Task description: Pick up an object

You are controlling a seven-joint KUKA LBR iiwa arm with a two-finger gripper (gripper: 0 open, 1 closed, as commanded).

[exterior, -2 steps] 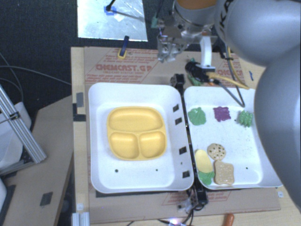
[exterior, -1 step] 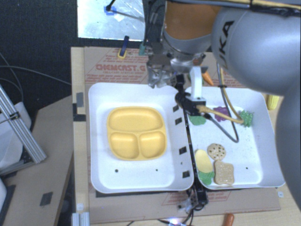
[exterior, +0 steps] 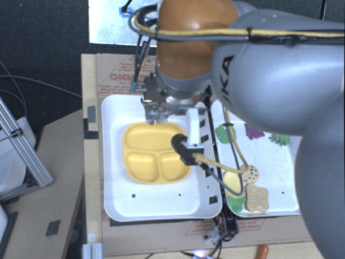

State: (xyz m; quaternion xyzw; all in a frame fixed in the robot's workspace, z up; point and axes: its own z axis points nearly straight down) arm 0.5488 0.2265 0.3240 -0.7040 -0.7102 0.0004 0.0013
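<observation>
The gripper (exterior: 161, 112) sits low over the far edge of the left bin (exterior: 116, 198), just above the back rim of a yellow divided tray (exterior: 151, 155). The wrist and orange band (exterior: 188, 31) cover most of it, so whether it is open, closed or holding anything cannot be told. The tray lies flat in the left bin, three compartments facing up, with a black fitting (exterior: 182, 149) overlapping its right edge. The grey arm (exterior: 280, 80) hides much of the right bin (exterior: 280, 209). What shows there: a purple piece (exterior: 253, 131), a small green piece (exterior: 280, 140), a larger green piece (exterior: 223, 134), a perforated round cracker (exterior: 250, 172) and a tan toast-like slab (exterior: 257, 198). A cable (exterior: 226, 169) runs across the divide between the bins.
</observation>
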